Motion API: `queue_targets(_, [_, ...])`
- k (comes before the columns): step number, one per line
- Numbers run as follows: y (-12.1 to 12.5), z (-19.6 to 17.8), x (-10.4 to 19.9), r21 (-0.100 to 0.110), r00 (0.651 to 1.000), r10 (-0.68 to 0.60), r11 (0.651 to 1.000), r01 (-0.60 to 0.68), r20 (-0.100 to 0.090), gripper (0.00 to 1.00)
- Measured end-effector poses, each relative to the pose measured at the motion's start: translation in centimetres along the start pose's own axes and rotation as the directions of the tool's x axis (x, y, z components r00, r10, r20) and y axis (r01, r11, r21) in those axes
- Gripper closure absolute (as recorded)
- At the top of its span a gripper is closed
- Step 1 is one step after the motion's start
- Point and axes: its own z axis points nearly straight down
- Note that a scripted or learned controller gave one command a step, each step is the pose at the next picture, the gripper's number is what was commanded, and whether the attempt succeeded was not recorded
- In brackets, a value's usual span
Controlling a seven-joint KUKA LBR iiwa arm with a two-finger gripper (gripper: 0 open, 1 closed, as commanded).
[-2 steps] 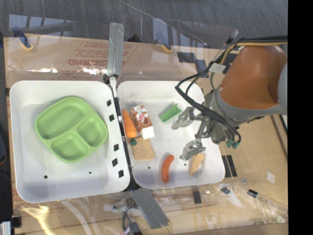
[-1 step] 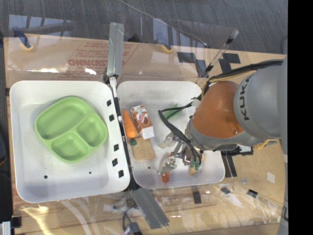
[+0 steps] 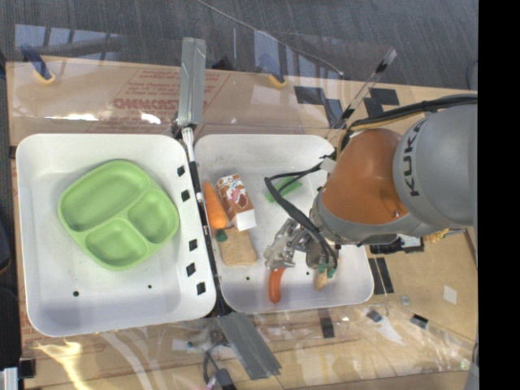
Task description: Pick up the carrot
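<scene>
Carrot point(image 3: 214, 207) lay in the right bin point(image 3: 260, 149), close against its left wall, tip toward the far side and green stub at the near end. Just beside it on the right sat a small carton point(image 3: 236, 202), with a tan slice of bread point(image 3: 238, 250) near their lower ends. The gripper point(image 3: 286, 250) hung low over the middle of that bin, well apart from the carrot; whether its jaws were parted or closed could not be told. A red-orange sausage-like piece point(image 3: 276, 285) lay just below it. The left bin point(image 3: 49, 299) bore a green divided plate point(image 3: 119, 213).
</scene>
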Motion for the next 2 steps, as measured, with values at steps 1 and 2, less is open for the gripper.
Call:
queue_targets(1, [7.1,-16.2,-4.3,-0.002,1.000,0.006,1.000,-0.006,0.012,1.00])
queue_targets(2, [6.7,-11.3,-3.7,0.001,0.982,-0.190,0.982,0.190,0.000,1.00])
